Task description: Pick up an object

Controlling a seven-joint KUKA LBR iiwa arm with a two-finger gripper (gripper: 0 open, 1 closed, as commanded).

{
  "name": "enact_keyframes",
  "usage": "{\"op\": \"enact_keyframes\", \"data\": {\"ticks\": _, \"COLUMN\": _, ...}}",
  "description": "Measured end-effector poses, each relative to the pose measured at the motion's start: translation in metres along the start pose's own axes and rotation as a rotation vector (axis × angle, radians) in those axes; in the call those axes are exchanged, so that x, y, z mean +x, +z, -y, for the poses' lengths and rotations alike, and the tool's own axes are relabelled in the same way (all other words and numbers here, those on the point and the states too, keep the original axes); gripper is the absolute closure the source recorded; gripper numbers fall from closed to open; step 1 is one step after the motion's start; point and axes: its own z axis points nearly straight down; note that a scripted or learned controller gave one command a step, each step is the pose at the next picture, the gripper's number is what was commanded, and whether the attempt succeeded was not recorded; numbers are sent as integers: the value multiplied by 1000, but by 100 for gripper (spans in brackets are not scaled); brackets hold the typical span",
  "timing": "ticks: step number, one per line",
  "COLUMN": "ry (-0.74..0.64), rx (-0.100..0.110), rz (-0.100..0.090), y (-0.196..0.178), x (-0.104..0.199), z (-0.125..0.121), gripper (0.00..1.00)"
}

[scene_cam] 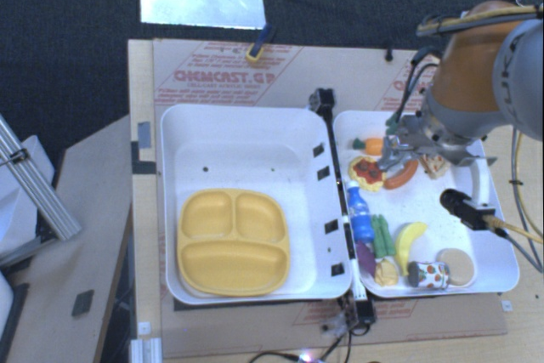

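— The gripper (pixel 393 155): is it wide or narrow?
— I cannot tell. It is low over the hot dog (pixel 402 173) in the right bin (pixel 501 268).
— Around?
— Left bin (pixel 255 127) with yellow tray (pixel 232 241), on a wooden bench (pixel 223 70); dark carpet (pixel 68 30).

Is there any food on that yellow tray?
No, the yellow tray shows bare compartments; the toy food lies in the right bin.

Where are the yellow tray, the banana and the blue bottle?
yellow tray (pixel 231 244): camera view, ridge between its compartments.
banana (pixel 410 239): camera view, middle of its curve.
blue bottle (pixel 359 215): camera view, its body.
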Motion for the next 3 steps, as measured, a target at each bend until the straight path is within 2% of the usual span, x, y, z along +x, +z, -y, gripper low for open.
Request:
{"op": "enact_keyframes", "data": {"ticks": 1, "ry": 5, "rx": 0, "rz": 1, "y": 0, "x": -3, "z": 1, "gripper": 100}}
{"op": "enact_keyframes", "data": {"ticks": 2, "ry": 6, "rx": -1, "rz": 1, "y": -17, "x": -7, "z": 9, "gripper": 100}}
{"op": "enact_keyframes", "data": {"ticks": 3, "ry": 7, "rx": -1, "rz": 2, "y": -13, "x": -12, "z": 0, "gripper": 100}}
